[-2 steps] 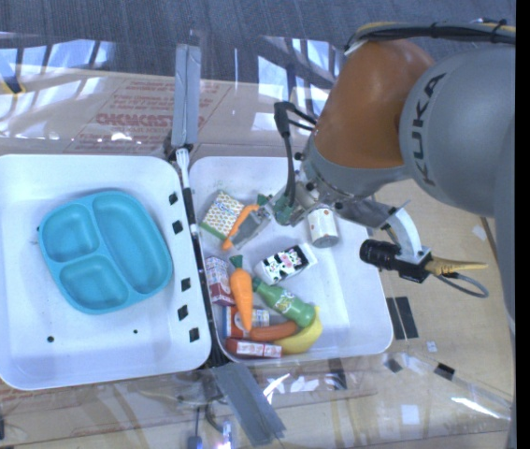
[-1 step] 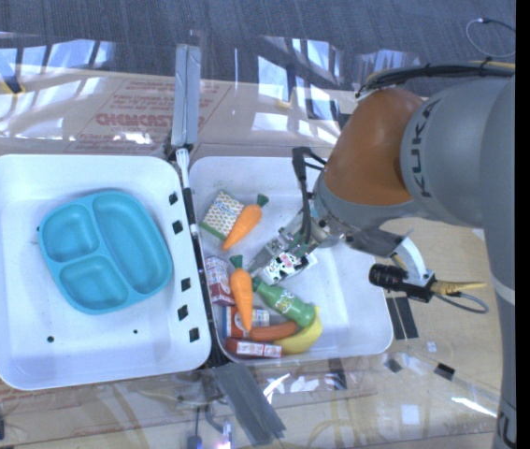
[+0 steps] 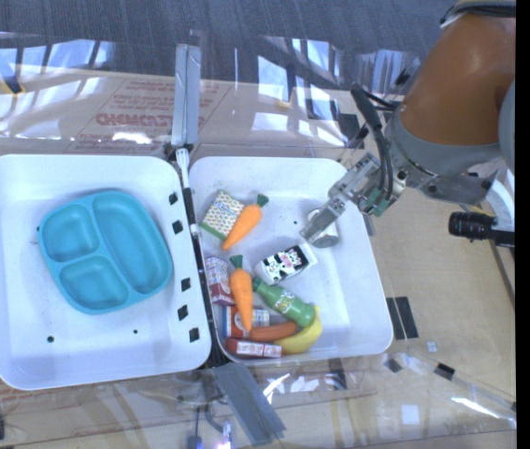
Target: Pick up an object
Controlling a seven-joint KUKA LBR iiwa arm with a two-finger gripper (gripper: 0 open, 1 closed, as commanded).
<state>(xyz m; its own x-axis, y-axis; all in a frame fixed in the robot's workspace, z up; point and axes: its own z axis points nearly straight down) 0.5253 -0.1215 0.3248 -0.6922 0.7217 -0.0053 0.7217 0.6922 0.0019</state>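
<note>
Bench [image 3: 451, 344]: L bin [image 3: 12, 251] w/ blue tray [image 3: 106, 251]

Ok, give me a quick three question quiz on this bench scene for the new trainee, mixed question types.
1. True or false: the blue divided plate lies in the left bin.
2. Multiple choice: what lies closest to the hand? A) banana B) cow-print carton C) green bottle
3. How many carrots are in the right bin?

Key: 1 true. 2 B. 3 two: one carrot beside the green-and-white box, another carrot lower down.
</note>
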